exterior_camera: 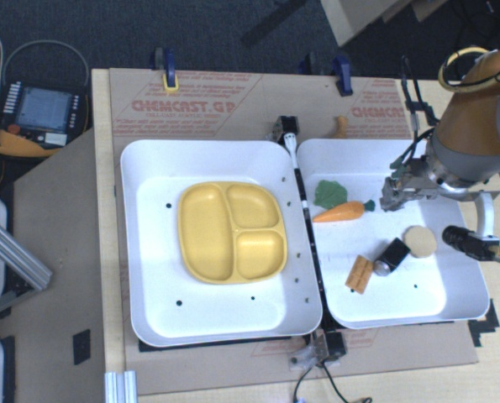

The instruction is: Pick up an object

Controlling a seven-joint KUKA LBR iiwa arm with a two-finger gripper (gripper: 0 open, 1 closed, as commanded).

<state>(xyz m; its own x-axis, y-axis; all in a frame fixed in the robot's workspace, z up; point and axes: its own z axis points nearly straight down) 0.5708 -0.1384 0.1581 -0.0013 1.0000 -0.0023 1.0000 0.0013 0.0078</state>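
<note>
Orange is what you spot first: a toy carrot (pixel 339 213) lies on its side in the right bin (pixel 460 296), near that bin's left wall, its green stem end pointing right. Just above it and touching its upper edge sits a green leafy piece (pixel 330 193). Lower in the same bin you find a small brown block (pixel 359 274) tilted on the floor, and just beside it, up and to the right, a black cylinder (pixel 392 256) whose far end meets a round cream disc (pixel 419 241). All five objects rest on the bin floor; none is lifted.

The hand (pixel 394 195) sits low over the right bin, to the right of the carrot's stem end and close to it, apart from the cream disc below. You cannot tell from this angle how wide its fingers stand, and nothing is visibly between them. The grey arm (pixel 468 133) with its orange band reaches in from the right edge.

The left bin (pixel 149 300) holds a yellow divided plate (pixel 231 231) lying flat near its centre, three compartments up. Both bins sit side by side on the counter (pixel 233 99), which is covered in printed brown cardboard and held by blue clamps (pixel 170 67) at the far edge.
</note>
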